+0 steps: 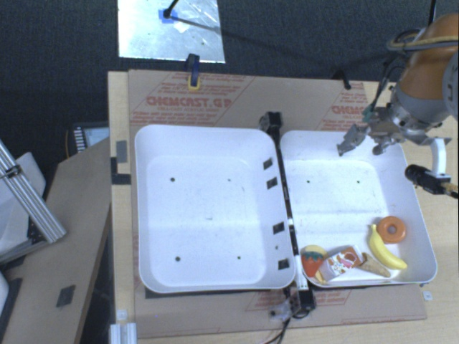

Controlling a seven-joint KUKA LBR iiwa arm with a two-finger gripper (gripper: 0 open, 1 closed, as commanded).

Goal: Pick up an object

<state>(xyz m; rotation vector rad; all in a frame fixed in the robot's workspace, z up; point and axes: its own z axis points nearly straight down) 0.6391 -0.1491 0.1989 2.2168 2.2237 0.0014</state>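
Brown cardboard covers the tabletop [215, 95] under two white bins. The left bin [208, 206] sits beside the right bin [344, 192], whose near right corner holds a banana [385, 249], orange ring [391, 228] and tomato [313, 261]. The gripper [366, 142] hangs spread wide, holding nothing, over the far edge. Dark carpet [57, 49] lies beyond.

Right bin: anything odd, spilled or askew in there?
Nothing spilled or damaged. All the items are bunched in the right bin's near corner: banana, orange ring, tomato, small packet. The pincer is open, above the far edge, with nothing between its fingers.
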